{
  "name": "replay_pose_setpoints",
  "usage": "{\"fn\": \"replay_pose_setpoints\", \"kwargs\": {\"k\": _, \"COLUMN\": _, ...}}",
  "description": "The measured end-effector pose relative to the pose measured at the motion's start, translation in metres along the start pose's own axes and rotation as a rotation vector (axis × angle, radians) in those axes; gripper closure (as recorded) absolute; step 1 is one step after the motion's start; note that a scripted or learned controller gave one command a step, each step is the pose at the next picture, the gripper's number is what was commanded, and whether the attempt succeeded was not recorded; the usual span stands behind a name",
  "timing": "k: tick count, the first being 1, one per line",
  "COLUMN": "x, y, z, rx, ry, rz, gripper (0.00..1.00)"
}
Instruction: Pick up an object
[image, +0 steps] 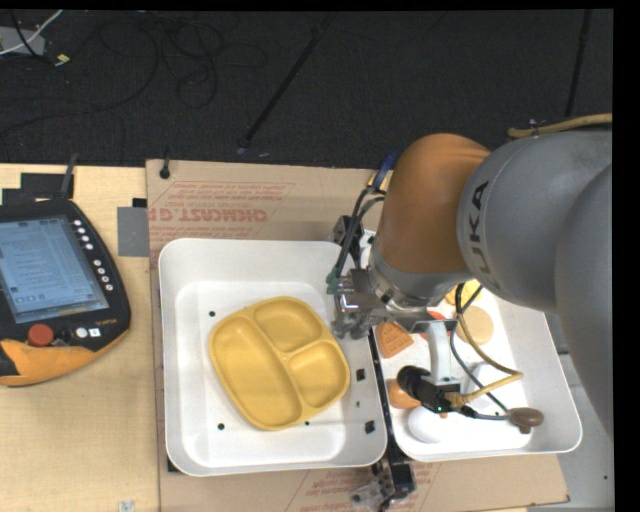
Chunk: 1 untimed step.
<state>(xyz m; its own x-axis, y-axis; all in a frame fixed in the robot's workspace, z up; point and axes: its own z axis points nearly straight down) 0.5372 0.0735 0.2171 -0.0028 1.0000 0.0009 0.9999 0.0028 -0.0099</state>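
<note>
Gripper (352, 318) sits low over the divider between the two bins; its state can't be told from here. Yellow sectioned plate (279, 360) lies in the left bin (185, 290), just left and below, rim nearest. Small clutter in the right bin (552, 400) sits under the arm.

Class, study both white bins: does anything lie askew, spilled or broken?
Nothing looks spilled or broken. The yellow divided plate lies flat but turned at an angle to the walls of the left bin. In the right bin, small items sit jumbled together near the wooden spoon.
</note>
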Motion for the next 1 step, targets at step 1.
{"fn": "replay_pose_setpoints", "kwargs": {"k": 1, "x": 0.002, "y": 0.0136, "z": -0.0003, "rx": -0.005, "ry": -0.001, "rz": 0.002, "gripper": 1.0}}
